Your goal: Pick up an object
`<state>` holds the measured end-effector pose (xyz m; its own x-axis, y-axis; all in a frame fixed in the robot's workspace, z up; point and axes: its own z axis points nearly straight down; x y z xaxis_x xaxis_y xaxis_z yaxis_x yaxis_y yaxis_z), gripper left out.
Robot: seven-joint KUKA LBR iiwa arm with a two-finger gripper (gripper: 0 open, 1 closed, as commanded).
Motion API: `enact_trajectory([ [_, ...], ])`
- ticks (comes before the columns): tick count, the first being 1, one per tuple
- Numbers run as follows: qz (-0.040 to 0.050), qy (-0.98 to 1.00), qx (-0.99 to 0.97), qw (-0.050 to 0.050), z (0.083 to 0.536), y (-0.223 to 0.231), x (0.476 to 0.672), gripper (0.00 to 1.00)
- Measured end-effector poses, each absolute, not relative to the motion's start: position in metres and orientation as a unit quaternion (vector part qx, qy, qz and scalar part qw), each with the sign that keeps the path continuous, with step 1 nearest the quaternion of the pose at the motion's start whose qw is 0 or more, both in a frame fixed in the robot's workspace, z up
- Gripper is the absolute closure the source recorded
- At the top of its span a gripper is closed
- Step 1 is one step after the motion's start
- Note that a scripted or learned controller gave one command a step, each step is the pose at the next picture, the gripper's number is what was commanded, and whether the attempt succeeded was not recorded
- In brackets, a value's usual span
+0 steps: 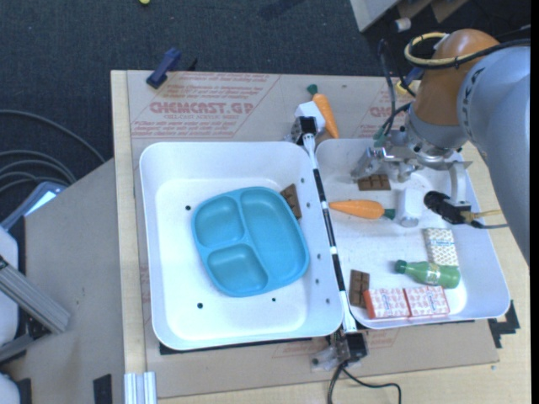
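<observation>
1. Since the arm (pixel 484 82) is the biggest thing here, start there: grey KUKA reaching in from the right, orange band above the wrist, hanging over the upper part of the right bin (pixel 484 297)
2. Left bin (pixel 160 192), white and shallow, holds a blue divided plate (pixel 248 240) and a brown chocolate-bar piece (pixel 291 200) tucked between the plate and the bin's right wall
3. Right bin is where the pickable stuff is: a toy carrot (pixel 357 209), a green bottle (pixel 429 273) lying on its side, two red-and-white packets (pixel 408 303), a patterned packet (pixel 440 247), chocolate pieces (pixel 360 286) near the front-left corner
4. Gripper (pixel 406 213) points down, tip just beside the carrot's green end; finger spread is unclear from this angle, and nothing visibly sits between the fingers, so no hold
5. Likely target, judging by closeness: the toy carrot, lying across the bin with its tip toward the left bin
6. Handling guess: light, stiff plastic, smooth and tapered, so it may roll or squirt out; best to pinch across the thicker middle, fingers square to its long axis
7. A second carrot (pixel 324 114) lies outside the bins on the bench (pixel 210 108), well apart from the gripper
</observation>
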<state>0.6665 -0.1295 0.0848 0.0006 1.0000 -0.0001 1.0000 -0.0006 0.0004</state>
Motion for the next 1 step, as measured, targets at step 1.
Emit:
enact_trajectory([
  [1, -0.0004, 0.707, 0.707, -0.001, 0.0851, -0.1129, 0.6666, 0.0],
])
